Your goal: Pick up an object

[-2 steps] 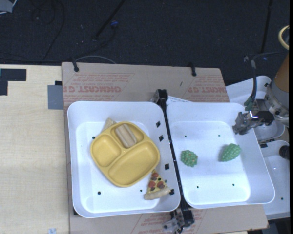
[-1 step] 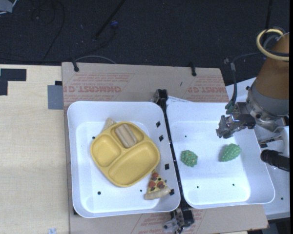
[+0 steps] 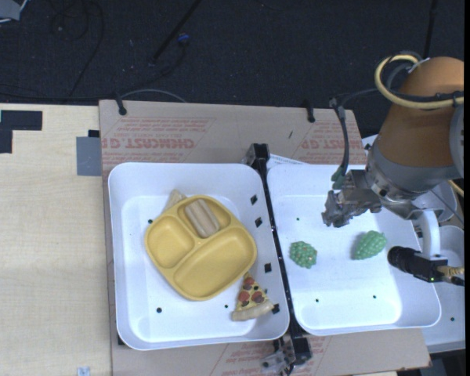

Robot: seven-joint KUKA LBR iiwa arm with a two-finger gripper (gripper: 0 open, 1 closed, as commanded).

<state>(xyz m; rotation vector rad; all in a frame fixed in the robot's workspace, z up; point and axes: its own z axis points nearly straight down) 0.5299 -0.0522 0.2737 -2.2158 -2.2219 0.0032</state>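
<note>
Two green, bumpy toy pieces lie in the right bin (image 3: 352, 308): one (image 3: 302, 254) near its left side, the other (image 3: 369, 245) further right. My gripper (image 3: 337, 215) hangs over the right bin's upper middle, above and between them, touching neither. Nothing shows between its fingers. In the left bin (image 3: 133, 288) sits a yellow divided plate (image 3: 200, 249) with a tan hot-dog toy (image 3: 203, 217) in its upper compartment. A toy pizza slice (image 3: 251, 303) lies by the plate's lower right.
The grey arm with its orange band (image 3: 423, 124) fills the upper right over the right bin's far corner. A black divider clip (image 3: 260, 159) joins the bins. Cardboard (image 3: 188, 131) lies under both bins, and a wooden bench (image 3: 39, 249) stretches left.
</note>
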